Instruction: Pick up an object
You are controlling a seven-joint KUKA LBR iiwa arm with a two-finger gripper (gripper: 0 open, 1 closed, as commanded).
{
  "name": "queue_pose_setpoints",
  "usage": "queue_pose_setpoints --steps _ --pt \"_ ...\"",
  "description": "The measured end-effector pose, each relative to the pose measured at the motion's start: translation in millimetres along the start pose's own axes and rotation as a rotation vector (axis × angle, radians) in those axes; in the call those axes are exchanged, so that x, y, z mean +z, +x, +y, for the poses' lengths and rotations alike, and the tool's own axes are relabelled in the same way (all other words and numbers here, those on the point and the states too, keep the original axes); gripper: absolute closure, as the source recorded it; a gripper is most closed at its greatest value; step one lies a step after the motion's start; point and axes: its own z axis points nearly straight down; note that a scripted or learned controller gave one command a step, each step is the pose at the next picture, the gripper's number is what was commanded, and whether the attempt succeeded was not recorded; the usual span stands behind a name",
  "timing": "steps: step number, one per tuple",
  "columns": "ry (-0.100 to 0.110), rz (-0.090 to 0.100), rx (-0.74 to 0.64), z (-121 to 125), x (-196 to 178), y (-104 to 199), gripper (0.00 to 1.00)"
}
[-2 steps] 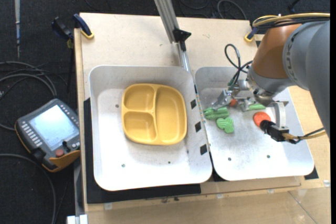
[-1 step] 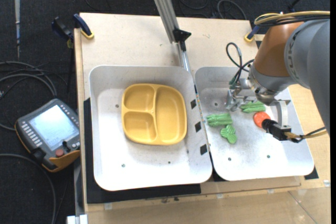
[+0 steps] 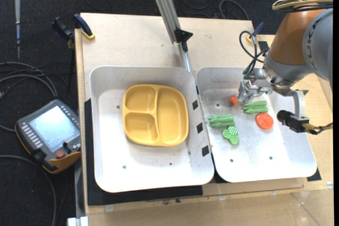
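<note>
My gripper (image 3: 247,93) hangs low over the back of the right bin (image 3: 296,162). A small orange piece (image 3: 233,100) lies just to its left, and a green pod-shaped toy (image 3: 255,107) lies right below the fingertips. A red round piece (image 3: 264,121) sits to the right of that. Nearer the bin's middle lie a long green toy (image 3: 221,121) and a small green ridged piece (image 3: 231,136). Nothing shows between the fingers.
The left bin (image 3: 106,166) holds a yellow three-compartment plate (image 3: 127,114). A metal pole (image 3: 164,0) slants down to the divider between the bins. The arm's orange and grey body (image 3: 304,42) looms over the right bin's back right corner. A teach pendant (image 3: 47,135) lies off the bench, left.
</note>
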Motion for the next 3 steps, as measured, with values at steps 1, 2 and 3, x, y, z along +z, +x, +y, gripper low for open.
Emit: queue_pose_setpoints --steps 1,2,3 --pt "-0.001 0.000 -0.003 2 -52 0 1.00" --pt "0.006 0.003 -0.008 -7 -53 46 1.00" --pt "0.003 0.003 -0.008 -5 -67 98 1.00"
